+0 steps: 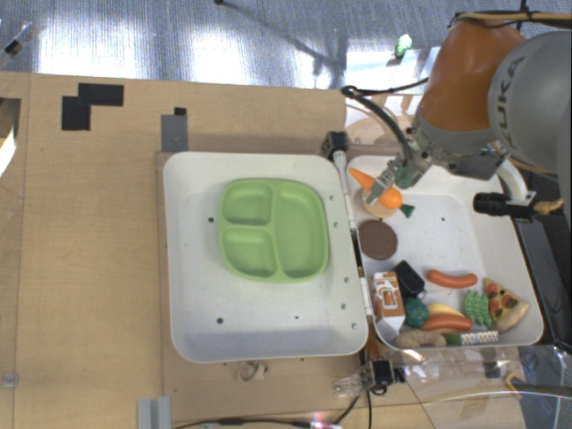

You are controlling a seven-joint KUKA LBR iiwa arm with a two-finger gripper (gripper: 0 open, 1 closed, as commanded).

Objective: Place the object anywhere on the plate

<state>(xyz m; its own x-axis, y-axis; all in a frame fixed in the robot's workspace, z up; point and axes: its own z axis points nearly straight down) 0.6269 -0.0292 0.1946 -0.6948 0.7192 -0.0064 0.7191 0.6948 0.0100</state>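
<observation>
Nearest the camera, at the front of the right bin [527, 333], lies a heap of toy food: a pizza slice [506, 305], a green piece [476, 309], a yellow-orange piece [444, 316] and a small carton [387, 294], all touching or just beside each other. The gripper [386, 189] is at the back-left corner of this bin, and it is clamped on the toy carrot [377, 189]; the orange body shows betw. the fingers, tilted, w/ green tip at lower right. Just below the carrot is a brown round disc [377, 239], then a black block [409, 280] and a red sausage [451, 280] further to the front. In the left bin [197, 329], the green plate [271, 229] w/ three compartments lies flat in the middle, well apart from the carrot. Both bins stand on the desk [80, 266].
</observation>
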